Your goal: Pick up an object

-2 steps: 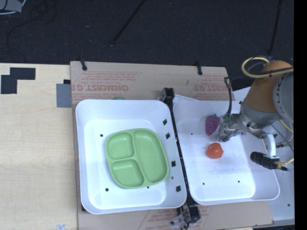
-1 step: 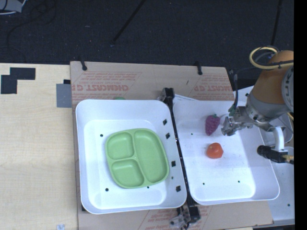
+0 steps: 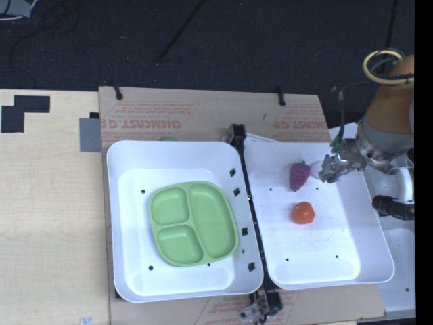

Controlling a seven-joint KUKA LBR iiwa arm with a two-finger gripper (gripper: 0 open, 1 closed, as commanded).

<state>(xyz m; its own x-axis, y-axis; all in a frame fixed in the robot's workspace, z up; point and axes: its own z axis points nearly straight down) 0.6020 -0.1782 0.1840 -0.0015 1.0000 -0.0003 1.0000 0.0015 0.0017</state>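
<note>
end effector (image 3: 329, 170) hangs low over the right white shallow bin (image 3: 338, 263), just beside the small purple grape-like toy (image 3: 299, 175); whether it is apart or together, cannot tell (too small and blurred). nothing seen clamped in it.

nearest candidate is the purple toy, lying in the bin's upper middle. the round red-orange tomato-like toy (image 3: 303, 212) lies near it, below, apart from it.

judgement: centre over the purple toy before descending, straddle it squarely.

room: both toys lie well off the bin walls; open floor below them. left white bin (image 3: 125, 181) carries a green three-compartment plastic tray (image 3: 193, 223), well apart.
</note>
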